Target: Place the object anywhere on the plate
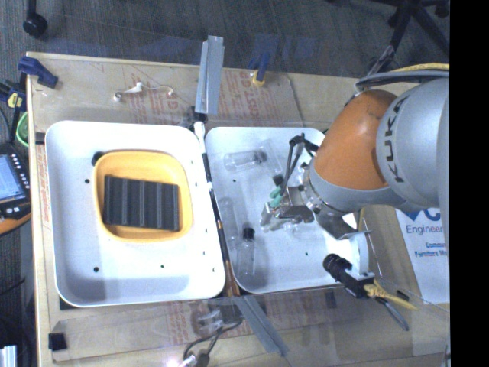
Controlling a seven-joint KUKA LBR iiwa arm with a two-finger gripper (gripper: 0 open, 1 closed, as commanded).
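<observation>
Camera view looked down on two white bins. Taking the right bin (252, 285) as landmark: along its near-left side lay a clear tube with a dark cap (246, 245). Deeper in, over the bin's middle, the gripper (279, 209) hung low above the floor; whether it was released or clenched I could not tell. Toward the bin's far wall lay a second clear vial (244, 159). Left of this bin, the other bin (69, 205) held a yellow plate (141, 164) with a dark ribbed centre.
</observation>
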